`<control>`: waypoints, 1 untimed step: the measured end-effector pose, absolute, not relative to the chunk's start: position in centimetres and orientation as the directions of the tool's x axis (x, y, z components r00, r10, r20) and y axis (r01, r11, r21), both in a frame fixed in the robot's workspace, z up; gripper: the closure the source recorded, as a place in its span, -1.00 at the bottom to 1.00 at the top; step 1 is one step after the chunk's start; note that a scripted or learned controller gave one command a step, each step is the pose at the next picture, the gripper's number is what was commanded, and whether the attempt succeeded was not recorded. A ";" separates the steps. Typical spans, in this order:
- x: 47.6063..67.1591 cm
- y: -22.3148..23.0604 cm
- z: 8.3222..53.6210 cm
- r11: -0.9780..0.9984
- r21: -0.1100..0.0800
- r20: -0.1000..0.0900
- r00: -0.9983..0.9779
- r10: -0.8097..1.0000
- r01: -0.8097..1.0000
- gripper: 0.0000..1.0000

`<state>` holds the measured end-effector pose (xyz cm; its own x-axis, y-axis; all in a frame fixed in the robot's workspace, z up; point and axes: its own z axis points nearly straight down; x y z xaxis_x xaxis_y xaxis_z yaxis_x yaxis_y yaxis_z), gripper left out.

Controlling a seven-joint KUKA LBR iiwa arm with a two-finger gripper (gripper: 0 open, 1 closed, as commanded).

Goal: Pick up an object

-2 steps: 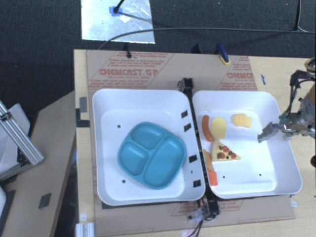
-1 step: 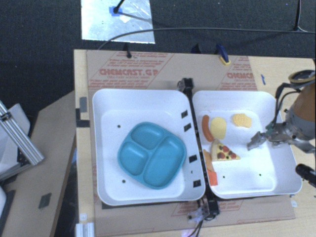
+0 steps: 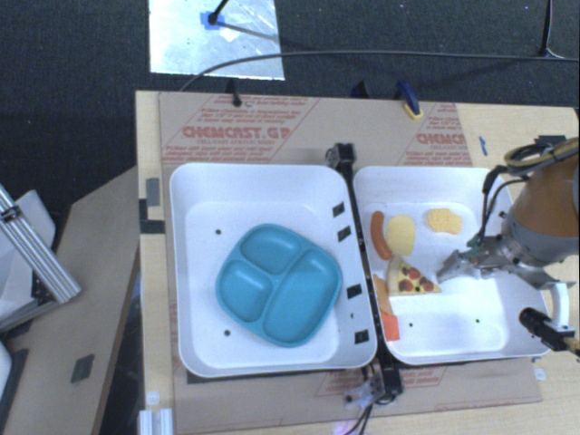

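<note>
Right white bin (image 3: pixel 453 338): pizza slice (image 3: pixel 412 280) just beside gripper (image 3: pixel 446 269), its grip state unclear

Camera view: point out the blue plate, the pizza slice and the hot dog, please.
Blue plate (image 3: pixel 279 284), camera view, on its middle, in the left bin.
Pizza slice (image 3: pixel 412 280), camera view, on its topped centre, in the right bin.
Hot dog (image 3: pixel 378 234), camera view, on its middle.
</note>
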<state>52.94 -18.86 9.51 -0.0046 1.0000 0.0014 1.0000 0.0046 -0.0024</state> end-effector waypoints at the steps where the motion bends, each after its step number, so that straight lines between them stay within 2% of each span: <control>1: 53.1 -19.0 10.9 0.004 0.004 -0.002 -0.004 1.000 1.000 1.00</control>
